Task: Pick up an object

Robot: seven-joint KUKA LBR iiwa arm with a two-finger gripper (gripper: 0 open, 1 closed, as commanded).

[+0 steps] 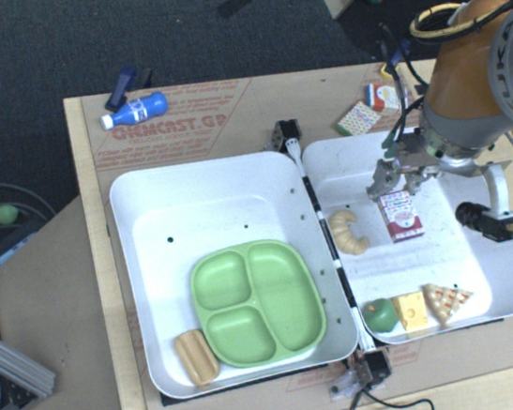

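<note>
My gripper hangs over the back of the right bin, right above the far end of a small red and white carton lying flat on the bin floor. Whether it touches the carton is hidden by the wrist. A pale croissant lies left of the carton, near the bin's left wall. Along the front of this bin sit a green fruit, a yellow block and a pizza slice.
The left bin holds a green divided plate and a tan bread piece at its front left. A blue bottle lies on the bench behind it. Small packets lie behind the right bin.
</note>
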